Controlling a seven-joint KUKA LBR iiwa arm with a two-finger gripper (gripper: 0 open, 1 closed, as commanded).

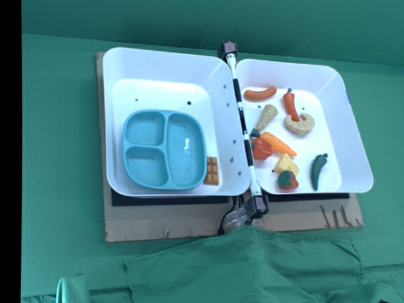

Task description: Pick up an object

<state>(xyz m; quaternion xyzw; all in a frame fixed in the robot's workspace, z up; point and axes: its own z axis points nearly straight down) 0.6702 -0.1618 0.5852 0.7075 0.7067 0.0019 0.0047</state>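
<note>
Now, divider bar: black-and-white, it runs between the two bins, from far end to near end.
Left bin: touching the bar on its left side.
Blue plate: in the left bin, well left of the bar, three compartments.
Brown waffle piece: between the plate and the bar, near the bar's lower end.
Right bin: touching the bar on its right side.
Sausage: just right of the bar's upper part.
Cone: near the bar's middle, right side.
Carrot and red pepper: touching each other, just beside the bar.
Yellow wedge and strawberry: near the bar's lower part.
Red chili, beige ring, green chili: farther right of the bar.
Objects to pick: all lying in the bins, none is lifted.
Pincer: I cannot tell its state.
Green cloth: below the bar's near end.
</note>
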